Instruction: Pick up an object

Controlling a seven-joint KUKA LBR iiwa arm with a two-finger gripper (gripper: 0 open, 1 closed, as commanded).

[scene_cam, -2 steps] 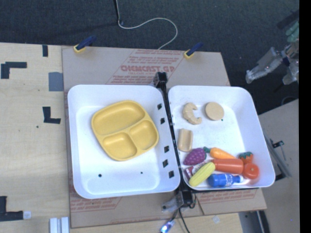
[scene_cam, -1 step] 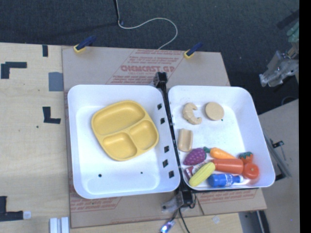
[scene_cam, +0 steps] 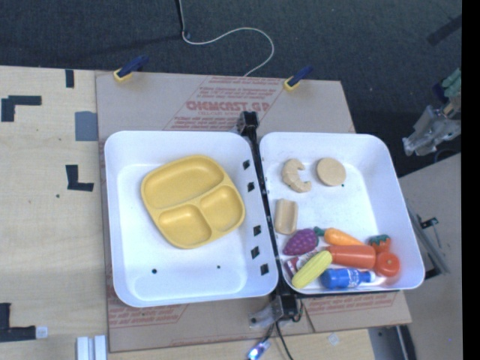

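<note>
The gripper hangs off to the side, just outside the upper corner of the right bin, above the dark floor rather than over anything it could take; whether it is released or clenched I cannot tell, and nothing shows in its grasp. Nearest to it inside that bin are a round tan biscuit and, just past that, a curved pastry piece. Farther from the gripper, toward the middle divider, lies a pale bread slab. The rest is crowded together in the bin's near corner, below the gripper: a purple grape bunch, an orange carrot, a red sausage, a tomato, a yellow corn cob and a blue bottle, most of them touching. Well apart from the gripper, across the divider, the left bin holds a yellow divided plate. Both bins sit on a cardboard sheet laid over the tabletop.
</note>
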